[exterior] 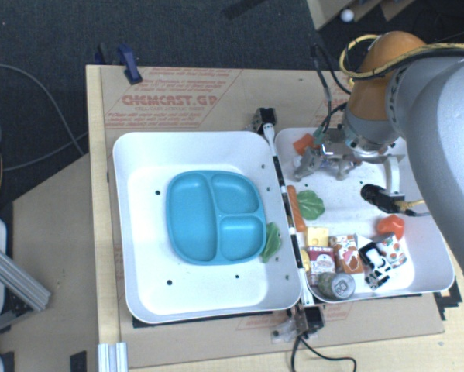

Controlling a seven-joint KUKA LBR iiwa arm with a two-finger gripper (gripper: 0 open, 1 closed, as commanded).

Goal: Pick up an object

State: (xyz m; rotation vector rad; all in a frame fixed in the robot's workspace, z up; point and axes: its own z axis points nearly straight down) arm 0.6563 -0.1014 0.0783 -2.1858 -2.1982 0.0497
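A blue divided plate (216, 215) lies in the left bin (139, 285), a green leaf (272, 240) at its right edge. In the right bin (441, 273) sit a carrot (293, 208), green lettuce (310, 204), cartons (321, 260) and a can (340, 287). The end effector (323, 160) hangs above that bin's upper left; whether it is open I cannot tell.

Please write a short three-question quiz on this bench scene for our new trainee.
1. True or false: the blue divided plate lies in the left bin.
2. Which bin is the pincer over? A) left B) right
3. Fill in: the silver can lies near the right bin's ____ edge.

Key: 1 true; 2 B; 3 near (front).
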